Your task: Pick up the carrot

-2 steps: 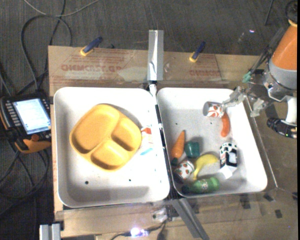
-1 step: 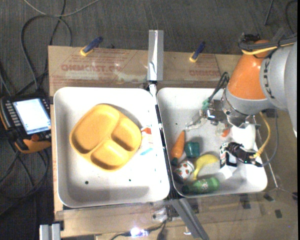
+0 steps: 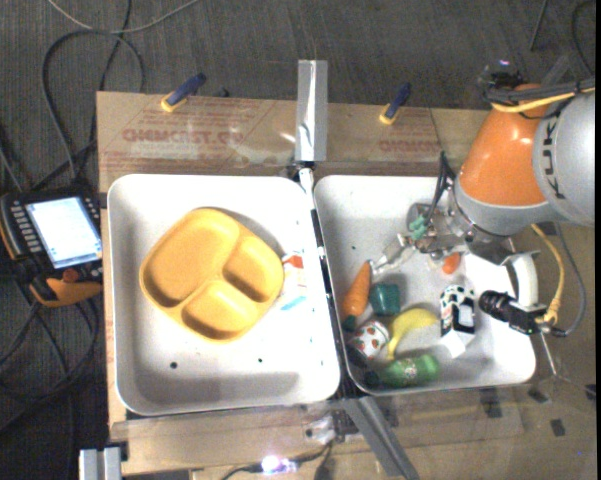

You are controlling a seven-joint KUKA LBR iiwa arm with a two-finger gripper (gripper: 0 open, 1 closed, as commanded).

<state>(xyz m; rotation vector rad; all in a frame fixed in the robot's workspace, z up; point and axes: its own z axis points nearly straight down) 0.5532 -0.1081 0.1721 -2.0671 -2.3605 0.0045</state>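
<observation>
— Where is the carrot (image 3: 357,288)?

— In the right bin (image 3: 355,203), at its left side, near the wall it shares with the left bin (image 3: 125,268). It lies at a slant, thick end toward the lower left, tip pointing to the upper right. Nothing grips it.

— And the pincer (image 3: 427,236)?

— In the middle of the right bin, right of and above the carrot, hanging under the arm's orange band (image 3: 502,163). It is a tangle of metal and teal parts; I cannot tell whether it stands wide or narrow. A small orange bit shows just beside it, but I cannot tell what that is.

— What lies around the carrot?

— Just right of it, a dark green block (image 3: 385,297). Below, a red-and-white ball (image 3: 370,339), a yellow banana (image 3: 412,327) and a green bottle-like thing (image 3: 410,370) along the lower wall. Further right, a black-and-white toy (image 3: 457,308).

— The left bin?

— It holds a yellow divided plate (image 3: 212,273), with small scraps near its right edge. Both bins sit on the table (image 3: 180,133), and a handheld screen (image 3: 55,230) rests at the frame's left.
</observation>
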